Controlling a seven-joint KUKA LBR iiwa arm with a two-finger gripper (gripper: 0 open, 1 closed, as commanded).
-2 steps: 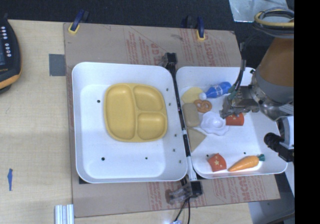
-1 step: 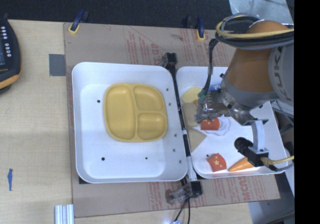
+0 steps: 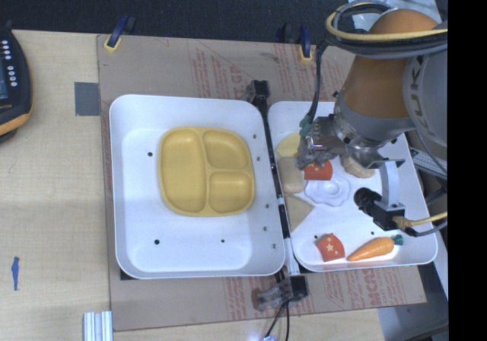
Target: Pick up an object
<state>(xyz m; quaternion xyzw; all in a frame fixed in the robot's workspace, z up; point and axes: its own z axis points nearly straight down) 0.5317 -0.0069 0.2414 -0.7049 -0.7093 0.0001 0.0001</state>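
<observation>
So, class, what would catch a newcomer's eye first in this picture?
Probably the yellow divided plate, lying alone in the middle of the left white bin. Next, the grey arm with its orange band reaching into the right bin, its gripper low over a red toy food piece, with a toy carrot at the near edge.

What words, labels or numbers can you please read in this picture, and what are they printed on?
Red print on the brown board under the bins: too blurred to read.
Buttons on the black and orange handset: markings too small to read.
Grey lettering on the arm: cut off, not readable.
</observation>
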